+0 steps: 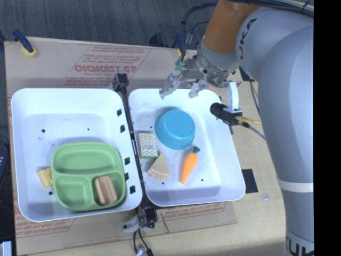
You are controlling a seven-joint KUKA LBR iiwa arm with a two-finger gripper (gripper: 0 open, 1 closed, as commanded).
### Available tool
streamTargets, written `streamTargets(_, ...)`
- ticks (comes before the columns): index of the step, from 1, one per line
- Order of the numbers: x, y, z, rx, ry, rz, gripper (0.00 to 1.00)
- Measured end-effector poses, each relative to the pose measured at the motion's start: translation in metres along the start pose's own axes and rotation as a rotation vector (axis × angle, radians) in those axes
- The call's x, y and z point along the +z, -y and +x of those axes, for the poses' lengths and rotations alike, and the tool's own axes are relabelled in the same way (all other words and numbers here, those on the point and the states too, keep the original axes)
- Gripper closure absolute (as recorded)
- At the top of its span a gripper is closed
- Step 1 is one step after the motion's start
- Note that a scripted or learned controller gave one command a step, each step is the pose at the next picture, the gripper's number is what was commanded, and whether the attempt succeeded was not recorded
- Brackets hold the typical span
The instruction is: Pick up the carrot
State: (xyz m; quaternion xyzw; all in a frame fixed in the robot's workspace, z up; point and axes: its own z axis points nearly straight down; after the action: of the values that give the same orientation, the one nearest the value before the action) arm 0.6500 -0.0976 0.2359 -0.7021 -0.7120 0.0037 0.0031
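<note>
Over the right bin's (226, 188) far rim, your gripper (181, 87) hangs with fingers spread and nothing between them. You have the whole pick left: the carrot (188, 166) lies on the bin floor, just beside the blue bowl (175, 128). Its stem end probably touches the bowl; you can't tell.

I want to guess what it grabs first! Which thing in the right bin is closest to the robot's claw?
The round blue bowl. It lies just below the gripper, while the orange carrot and the tan wedge sit farther down the bin.
</note>
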Motion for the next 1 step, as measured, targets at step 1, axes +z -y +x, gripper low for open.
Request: streamTargets(1, 0.1144, 0.0349, -0.0615, -0.121, 0.012, -0.042, 0.0)
